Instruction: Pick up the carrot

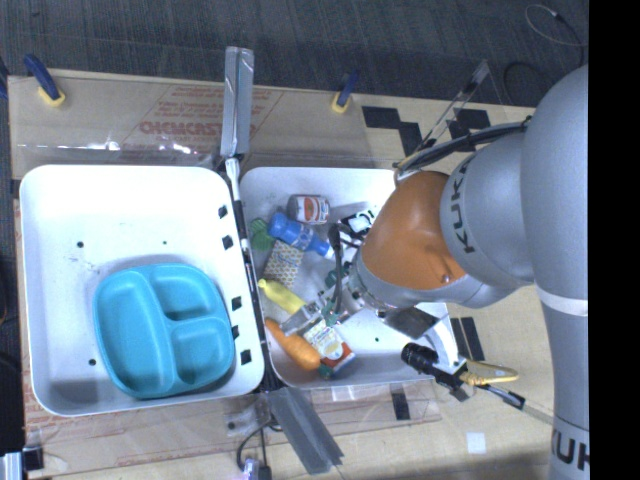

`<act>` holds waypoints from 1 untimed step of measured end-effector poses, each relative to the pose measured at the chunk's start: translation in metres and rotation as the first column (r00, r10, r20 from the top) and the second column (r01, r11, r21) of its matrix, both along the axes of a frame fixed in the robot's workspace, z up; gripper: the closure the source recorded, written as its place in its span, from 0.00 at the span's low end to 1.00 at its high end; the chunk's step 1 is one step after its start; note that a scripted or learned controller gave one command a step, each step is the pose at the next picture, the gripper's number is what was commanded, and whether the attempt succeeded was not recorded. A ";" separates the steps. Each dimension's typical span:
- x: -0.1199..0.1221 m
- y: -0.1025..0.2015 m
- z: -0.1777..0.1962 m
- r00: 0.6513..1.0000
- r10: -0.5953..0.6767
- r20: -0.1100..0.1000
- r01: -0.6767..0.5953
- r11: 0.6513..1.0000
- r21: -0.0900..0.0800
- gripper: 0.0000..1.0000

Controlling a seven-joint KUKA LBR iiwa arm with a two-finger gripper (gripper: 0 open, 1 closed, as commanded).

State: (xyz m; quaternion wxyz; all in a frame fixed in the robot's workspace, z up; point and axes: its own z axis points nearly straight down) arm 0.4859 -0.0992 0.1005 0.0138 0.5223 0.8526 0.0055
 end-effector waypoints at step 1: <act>-0.002 0.000 0.007 1.000 0.006 -0.010 -0.006 1.000 0.002 1.00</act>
